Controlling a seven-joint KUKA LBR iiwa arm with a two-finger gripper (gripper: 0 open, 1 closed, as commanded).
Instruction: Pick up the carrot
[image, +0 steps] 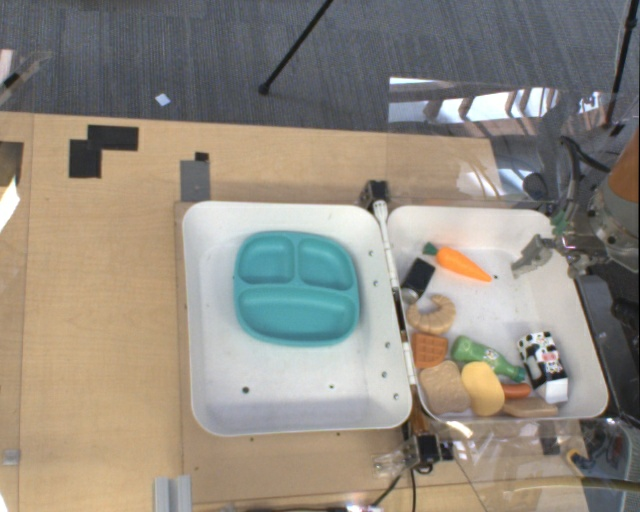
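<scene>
The orange carrot (463, 263), with a green tip at its left end, lies in the upper part of the right bin (583, 330). Nothing covers it and it touches no other object. My gripper (542, 251) hangs over that bin's upper right corner, a short way to the right of the carrot and apart from it. The grey arm reaches in from the right edge behind it.
A black block (416, 274) lies just left of the carrot. Below are a bagel (432, 313), a waffle (430, 349), bread (443, 386), a yellow lemon (483, 389), a green vegetable (484, 357) and a cow-patterned carton (543, 361). The left bin (205, 330) holds a teal divided plate (296, 287).
</scene>
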